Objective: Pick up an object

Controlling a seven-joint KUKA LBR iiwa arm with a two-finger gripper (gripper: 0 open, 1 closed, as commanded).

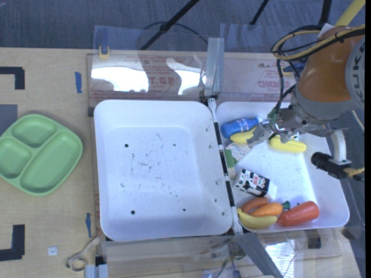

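1. In the right bin (pixel 324 213), far end: the gripper (pixel 272 130) sits low over the toys, arm (pixel 327 62) coming in from the right with its orange band above the wrist.
2. Gripper state: cannot tell. The tip is a dark cluster against the toys, too small to resolve.
3. Nothing visibly grasped. A yellow banana-shaped toy (pixel 288 146) lies just right of the tip; a second yellow piece (pixel 242 136) lies just left of it, touching the blue bottle (pixel 239 125).
4. Blue bottle lies on its side at the bin's far-left corner, near the divider.
5. Mid-bin: a small black-and-white card or box (pixel 253 182), tilted, lying flat on the floor.
6. Near edge of right bin: an orange carrot toy (pixel 264 207) on top of another yellow banana (pixel 255 220), with a red pepper-like toy (pixel 299 212) just to the right.
7. Left bin (pixel 156 161): only scuff marks and a few dark dots on the floor.
8. On the bench (pixel 46 225), well left of both bins: a green divided plate (pixel 39 153) with three compartments.
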